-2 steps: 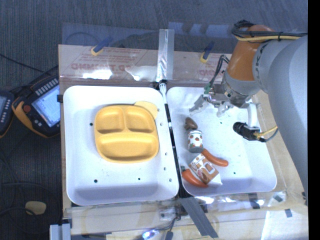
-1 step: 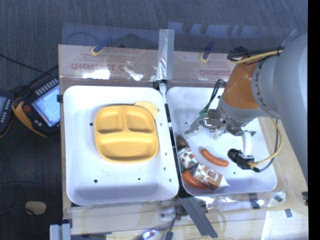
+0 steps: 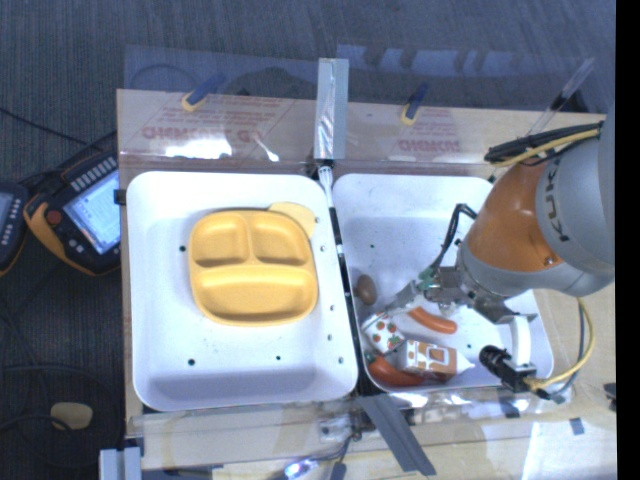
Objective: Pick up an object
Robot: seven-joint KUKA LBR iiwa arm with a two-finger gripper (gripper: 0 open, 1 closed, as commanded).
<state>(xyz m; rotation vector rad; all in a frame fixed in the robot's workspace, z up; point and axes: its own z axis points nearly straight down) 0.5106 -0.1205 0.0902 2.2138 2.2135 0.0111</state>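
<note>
The gripper (image 3: 432,286) hangs low over the right bin (image 3: 400,213), reaching in from that bin's right side under the arm's orange band (image 3: 505,230) and grey wrist (image 3: 580,208). Its tip is a small dark cluster with a speck of green, and it sits just above an orange sausage-shaped toy (image 3: 433,320). Whether the gripper is released or clenched I cannot tell; nothing can be seen caught in it.

The loose objects crowd the near left corner of the right bin. The orange sausage-shaped toy lies slanted, just below the gripper. To its left, against the bin's left wall, rests a small brown egg-shaped object (image 3: 367,289). Nearer the front edge lies a white piece with red and green marks (image 3: 380,334), and beside it a small printed carton (image 3: 428,357) lies flat. A red-orange curved item (image 3: 393,373) runs along the front wall, touching the carton's lower side. The far half of this bin's floor is bare white.

The left bin (image 3: 150,348) carries a yellow divided tray (image 3: 254,268), set toward its far right part, with a pale yellow flat piece (image 3: 293,211) poking out from under the tray's far right corner.

Off the bench, at the left, a handheld control pendant (image 3: 75,216) with a lit screen lies on the dark floor (image 3: 60,48).
</note>
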